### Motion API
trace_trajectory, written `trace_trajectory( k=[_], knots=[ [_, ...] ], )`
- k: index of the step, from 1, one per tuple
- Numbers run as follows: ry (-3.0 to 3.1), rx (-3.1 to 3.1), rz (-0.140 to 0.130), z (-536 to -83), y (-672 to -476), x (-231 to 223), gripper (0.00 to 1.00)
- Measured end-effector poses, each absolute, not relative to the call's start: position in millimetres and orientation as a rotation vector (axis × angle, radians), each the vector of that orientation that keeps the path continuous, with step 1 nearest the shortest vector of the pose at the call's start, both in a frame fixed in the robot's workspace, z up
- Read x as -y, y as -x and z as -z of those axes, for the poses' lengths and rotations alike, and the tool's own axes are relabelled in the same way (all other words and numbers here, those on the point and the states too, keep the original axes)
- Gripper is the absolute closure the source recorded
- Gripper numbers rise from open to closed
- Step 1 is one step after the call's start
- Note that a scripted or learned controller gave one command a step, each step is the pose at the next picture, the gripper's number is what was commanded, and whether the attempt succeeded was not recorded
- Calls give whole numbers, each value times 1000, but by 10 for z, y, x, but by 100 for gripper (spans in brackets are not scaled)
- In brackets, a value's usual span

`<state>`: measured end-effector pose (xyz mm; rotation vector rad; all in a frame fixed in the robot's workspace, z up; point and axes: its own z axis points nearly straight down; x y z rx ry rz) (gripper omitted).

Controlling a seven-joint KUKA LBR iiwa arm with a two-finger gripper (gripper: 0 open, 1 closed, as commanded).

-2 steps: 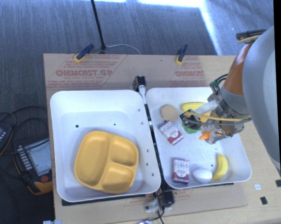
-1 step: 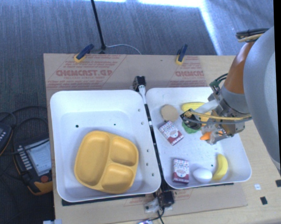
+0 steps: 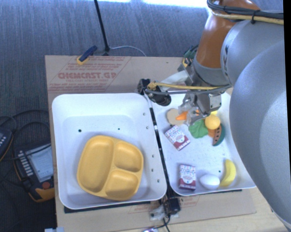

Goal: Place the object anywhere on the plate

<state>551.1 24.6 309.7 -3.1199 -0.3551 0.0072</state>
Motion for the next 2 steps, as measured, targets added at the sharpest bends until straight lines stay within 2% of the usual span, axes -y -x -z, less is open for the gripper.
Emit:
trace_trajectory(
  k=[1, 2],
  knots=[
    [3128, 316, -30, -2422, -5543, 302, 100],
    [3126, 328, -44, -2486, -5549, 277, 100]
  ],
)
